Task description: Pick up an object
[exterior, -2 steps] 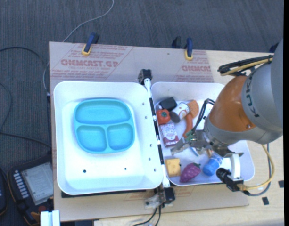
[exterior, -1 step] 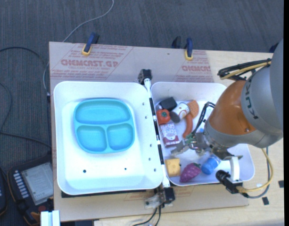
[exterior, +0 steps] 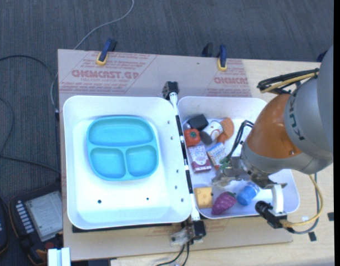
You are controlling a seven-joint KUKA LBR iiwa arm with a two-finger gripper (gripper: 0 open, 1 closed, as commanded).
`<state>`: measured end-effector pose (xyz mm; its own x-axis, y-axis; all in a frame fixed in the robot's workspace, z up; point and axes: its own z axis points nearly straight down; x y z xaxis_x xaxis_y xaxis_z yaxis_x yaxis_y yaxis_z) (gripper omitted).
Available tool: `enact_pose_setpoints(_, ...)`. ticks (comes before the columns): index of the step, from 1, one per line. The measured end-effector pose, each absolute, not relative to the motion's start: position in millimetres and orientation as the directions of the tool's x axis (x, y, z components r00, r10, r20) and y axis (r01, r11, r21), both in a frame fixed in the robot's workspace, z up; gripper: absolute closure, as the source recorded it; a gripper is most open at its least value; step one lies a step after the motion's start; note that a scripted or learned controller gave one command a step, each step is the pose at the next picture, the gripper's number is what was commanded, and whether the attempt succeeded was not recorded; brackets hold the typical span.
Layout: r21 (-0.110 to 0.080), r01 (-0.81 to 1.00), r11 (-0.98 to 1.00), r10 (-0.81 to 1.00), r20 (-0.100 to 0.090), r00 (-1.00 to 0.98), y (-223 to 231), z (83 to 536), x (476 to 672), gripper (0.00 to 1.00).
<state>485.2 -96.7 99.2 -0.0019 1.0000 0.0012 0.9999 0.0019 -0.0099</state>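
Camera view looks down on a table (exterior: 103,71) covered with printed brown board, carrying 2 white bins side by side. Left bin (exterior: 75,204) holds a blue 3-part tray (exterior: 123,147). Right bin (exterior: 289,201) holds a jumble of small things: a black block (exterior: 197,121), a red-and-white packet (exterior: 198,157), an orange piece (exterior: 227,127), a yellow cube (exterior: 203,195), a purple berry-shaped toy (exterior: 223,202) with a green stem, and a blue cylinder (exterior: 247,194). The berry lies near the bin's front edge, between the cube and the cylinder.

The arm (exterior: 280,134) hangs over the right bin's middle; its hand (exterior: 229,172) sits low, just above the berry and beside the packet. Whether the hand is open or closed cannot be told.

2 blue-and-yellow clamps (exterior: 106,50) grip the table's far edge. Grey carpet (exterior: 158,10) with cables surrounds the table.
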Motion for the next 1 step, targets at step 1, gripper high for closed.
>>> enact_pose_setpoints(1,0.002,1.0,0.003,1.0,0.0,-0.003,-137.4,85.9,555.2,1.0)
